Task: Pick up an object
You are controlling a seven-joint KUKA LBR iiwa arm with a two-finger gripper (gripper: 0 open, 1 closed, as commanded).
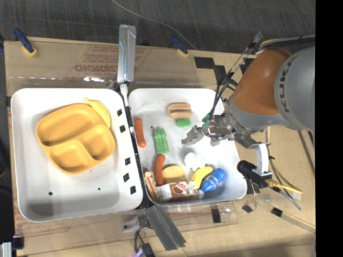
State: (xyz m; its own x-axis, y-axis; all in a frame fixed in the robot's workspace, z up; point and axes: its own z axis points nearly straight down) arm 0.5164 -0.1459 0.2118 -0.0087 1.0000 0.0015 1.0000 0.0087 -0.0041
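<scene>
My gripper (197, 131) hangs over the right part of the right bin (225, 98), at the end of the grey arm with its orange band (260, 90). Its fingers (188, 139) stand open with nothing between them. Just left of and above them lie a green ridged piece (184, 122) and a hot dog bun (179, 110). Below the gripper sits a small white object (193, 158). Further left lie a green stalk (160, 141) and a red sausage (140, 131).
Along the right bin's front edge are a second sausage (159, 166), a tan bread piece (172, 173), a banana (201, 174), a blue bottle (213, 181) and a carton (179, 189). The left bin (32, 197) holds a yellow divided tray (75, 137) and a banana (100, 111).
</scene>
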